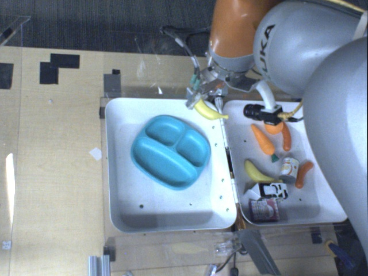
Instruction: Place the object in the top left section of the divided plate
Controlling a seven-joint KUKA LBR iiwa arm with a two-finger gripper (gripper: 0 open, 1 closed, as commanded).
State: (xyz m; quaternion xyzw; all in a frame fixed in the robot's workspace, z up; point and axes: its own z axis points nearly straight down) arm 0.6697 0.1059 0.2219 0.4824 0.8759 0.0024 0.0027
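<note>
Arm (299, 45), grey and lettered KUKA, reaches over the bins. Left bin (121, 206) holds the blue divided plate (171, 151). Up and right of the plate hangs the claw (202, 99), closed on a banana (208, 111). Carrying step, I judge: next, travel down-left over the plate's top left section, then release.

Pale wooden bench (57, 171) bearing two white bins (123, 211) (322, 203) side by side.
</note>
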